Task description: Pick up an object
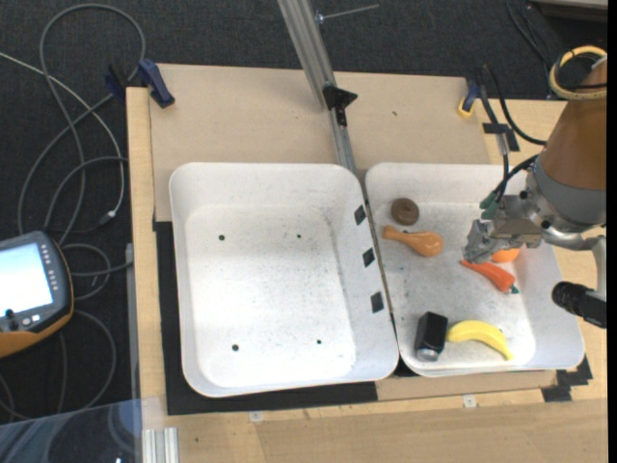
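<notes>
Objects are lying in the right bin [453, 177] — a brown disc [404, 210], an orange drumstick-shaped piece [415, 241], a carrot [493, 274], a banana [479, 337] and a black block [430, 335] — while the gripper [482, 249] is hovering just above the carrot, its state impossible to tell.

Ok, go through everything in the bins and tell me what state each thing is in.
Banana: lying flat, right bin's near edge.
Black box: beside the banana, untouched.
Carrot: lying flat, just under the end effector.
Brown disc: flat, apart.
Orange drumstick shape: on its side.
</notes>
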### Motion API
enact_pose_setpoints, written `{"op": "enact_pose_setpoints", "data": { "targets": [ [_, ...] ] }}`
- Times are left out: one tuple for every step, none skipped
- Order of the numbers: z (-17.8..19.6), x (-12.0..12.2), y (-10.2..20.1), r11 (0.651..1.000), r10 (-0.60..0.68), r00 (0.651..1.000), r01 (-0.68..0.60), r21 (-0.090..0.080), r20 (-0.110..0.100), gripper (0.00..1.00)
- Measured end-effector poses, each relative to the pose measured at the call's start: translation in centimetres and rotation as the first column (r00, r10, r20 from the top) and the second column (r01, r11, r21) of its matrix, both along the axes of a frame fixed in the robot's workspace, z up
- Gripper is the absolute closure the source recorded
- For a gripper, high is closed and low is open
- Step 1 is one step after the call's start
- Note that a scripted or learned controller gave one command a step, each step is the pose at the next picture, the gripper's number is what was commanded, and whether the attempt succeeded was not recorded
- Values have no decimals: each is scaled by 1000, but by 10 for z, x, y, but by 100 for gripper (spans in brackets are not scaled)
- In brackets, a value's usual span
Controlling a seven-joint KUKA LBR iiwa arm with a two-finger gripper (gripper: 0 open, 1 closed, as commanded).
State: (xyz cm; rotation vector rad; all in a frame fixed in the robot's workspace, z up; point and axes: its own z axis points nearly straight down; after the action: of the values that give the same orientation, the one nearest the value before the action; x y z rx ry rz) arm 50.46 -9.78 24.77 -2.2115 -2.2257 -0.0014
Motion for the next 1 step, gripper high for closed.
{"op": "enact_pose_setpoints", "data": {
  "targets": [
    [-13, 6, 57, 1000, 1, 1000, -1, 0, -1, 100]
  ]
}}
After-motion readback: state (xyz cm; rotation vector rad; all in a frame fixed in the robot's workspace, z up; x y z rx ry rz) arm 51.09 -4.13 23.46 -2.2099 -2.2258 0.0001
